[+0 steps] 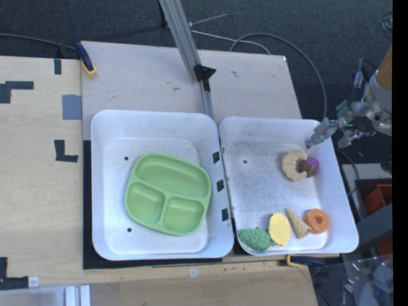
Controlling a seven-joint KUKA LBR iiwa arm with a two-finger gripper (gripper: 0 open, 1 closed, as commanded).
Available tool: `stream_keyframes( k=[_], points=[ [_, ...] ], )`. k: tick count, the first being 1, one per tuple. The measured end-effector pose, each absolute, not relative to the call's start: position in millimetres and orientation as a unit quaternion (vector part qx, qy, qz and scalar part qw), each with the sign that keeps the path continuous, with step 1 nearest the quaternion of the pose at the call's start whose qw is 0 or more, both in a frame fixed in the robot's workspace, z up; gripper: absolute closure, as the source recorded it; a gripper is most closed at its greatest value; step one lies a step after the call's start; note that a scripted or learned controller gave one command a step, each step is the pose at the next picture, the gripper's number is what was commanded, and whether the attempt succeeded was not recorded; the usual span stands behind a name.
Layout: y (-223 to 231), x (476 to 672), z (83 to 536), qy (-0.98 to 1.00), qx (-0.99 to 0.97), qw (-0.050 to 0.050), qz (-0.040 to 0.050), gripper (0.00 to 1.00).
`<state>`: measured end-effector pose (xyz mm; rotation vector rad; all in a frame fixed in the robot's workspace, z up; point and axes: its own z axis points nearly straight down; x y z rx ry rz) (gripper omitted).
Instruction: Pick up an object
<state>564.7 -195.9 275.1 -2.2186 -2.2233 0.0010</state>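
- Camera view puts the gripper (331,131) at the right edge of the frame, over the upper right rim of the right bin (255,190); nothing sits between its fingers, and how far apart they stand is too blurred to tell.
- Nearest candidate is the tan pastry with a purple centre (298,165), just below and left of the gripper, lying apart from the other items.
- Risk one — the gripper hangs close to the bin wall, so a straight descent could strike the rim instead of reaching the floor.
- Risk two — the pastry looks low and round, so fingers closing on it may slip off or push it aside.
- Risk three — along the lower edge of the right bin the green broccoli piece (255,238), yellow piece (278,228), tan wedge (296,222) and orange ring (317,220) crowd together; a grasp there could catch two things or jam against the wall.
- Left bin (108,171) holds a green divided plate (168,194), well apart from the gripper — probably too flat and wide to grasp.
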Motion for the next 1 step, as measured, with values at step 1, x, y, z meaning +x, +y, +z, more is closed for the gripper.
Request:
stream_keyframes(
  k=[1],
  points=[
    [-195.8, 564.7, 275.1, -0.708, -0.706, 0.0, 0.0003, 0.0]
  ],
)
